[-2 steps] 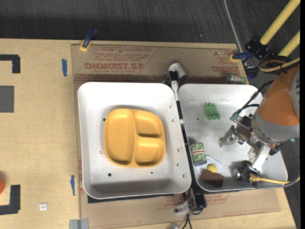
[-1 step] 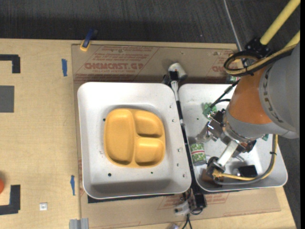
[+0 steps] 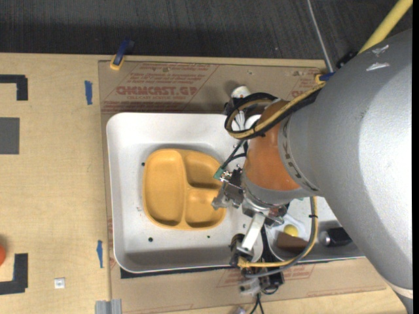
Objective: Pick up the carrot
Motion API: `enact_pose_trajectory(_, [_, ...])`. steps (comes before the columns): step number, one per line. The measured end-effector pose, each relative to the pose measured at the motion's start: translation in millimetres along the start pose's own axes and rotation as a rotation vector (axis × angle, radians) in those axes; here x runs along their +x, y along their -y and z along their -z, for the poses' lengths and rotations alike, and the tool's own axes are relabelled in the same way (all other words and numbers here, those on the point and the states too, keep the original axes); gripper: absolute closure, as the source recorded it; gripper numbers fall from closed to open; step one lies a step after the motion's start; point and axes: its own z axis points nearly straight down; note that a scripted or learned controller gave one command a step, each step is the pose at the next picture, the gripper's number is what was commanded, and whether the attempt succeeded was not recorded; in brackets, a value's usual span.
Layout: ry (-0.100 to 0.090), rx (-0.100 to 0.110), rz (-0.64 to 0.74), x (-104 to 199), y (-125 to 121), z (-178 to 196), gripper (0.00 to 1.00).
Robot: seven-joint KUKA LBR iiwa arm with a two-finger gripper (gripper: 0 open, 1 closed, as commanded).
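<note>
My grey arm with its orange band (image 3: 272,165) hangs over the seam between the two white bins and covers most of the right one. The gripper (image 3: 260,209) sits under the wrist, low over the left edge of the right bin, and the wrist hides its tips. Just right of it, a small yellow thing (image 3: 291,229) and a brown thing (image 3: 292,242) peek out in the right bin. A yellow divided plate (image 3: 177,188) lies in the left bin (image 3: 124,175), its right rim close beside the wrist.
The bins rest on a brown cardboard sheet (image 3: 163,87) on the wooden bench. A blue and yellow clip (image 3: 120,54) sits at the sheet's far left corner. A small orange-red thing (image 3: 2,254) shows at the view's left edge. Cables loop above the wrist.
</note>
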Motion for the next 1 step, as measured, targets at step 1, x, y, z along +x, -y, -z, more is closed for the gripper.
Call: enact_pose_trajectory(1, [-0.004,0.003,0.017,0.5,-2.0,-1.6,0.0])
